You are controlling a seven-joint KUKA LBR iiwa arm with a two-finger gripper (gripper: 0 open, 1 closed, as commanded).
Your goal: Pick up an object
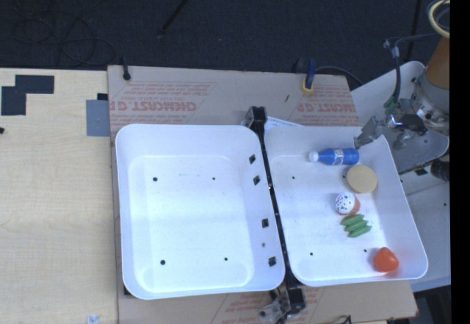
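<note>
Beside the blue bottle, at the right bin's far rim, the claw is seen; its spread cannot be told. The bottle's middle should be straddled squarely before any closing is attempted.

Five small things sit in the right bin. A blue bottle lies on its side toward the top, with a tan disc just below it. Further down come a white spotted ball, a green pod, and a red-orange fruit at the lower right corner.
</note>
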